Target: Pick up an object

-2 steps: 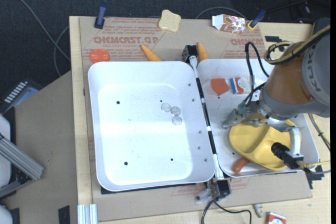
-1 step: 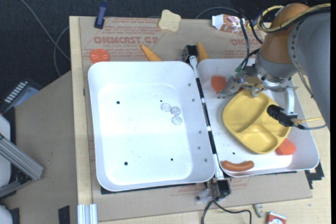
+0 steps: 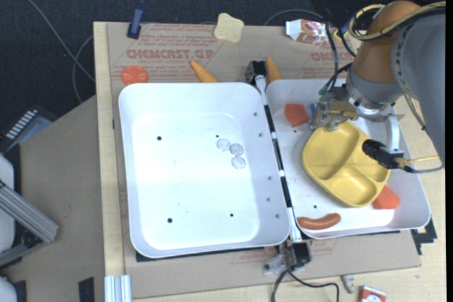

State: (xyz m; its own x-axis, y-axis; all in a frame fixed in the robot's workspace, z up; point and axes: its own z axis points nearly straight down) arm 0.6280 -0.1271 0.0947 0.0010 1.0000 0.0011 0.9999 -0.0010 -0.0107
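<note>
The gripper (image 3: 327,112) is lowered at the far rim of the yellow dish (image 3: 342,164) in the right bin (image 3: 417,212); whether anything is gripped cannot be told, as the wrist hides that spot. An orange block (image 3: 296,114) lies just beside it, partly covered. On the cardboard (image 3: 170,51) under the bins, red print reading "CHEMCAST" can be made out, cut off by the left bin (image 3: 198,237)

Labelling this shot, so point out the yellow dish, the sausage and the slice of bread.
yellow dish (image 3: 333,155): camera view, its bare inner floor.
sausage (image 3: 318,221): camera view, middle of its length.
slice of bread (image 3: 228,27): camera view, centre of its top.
</note>
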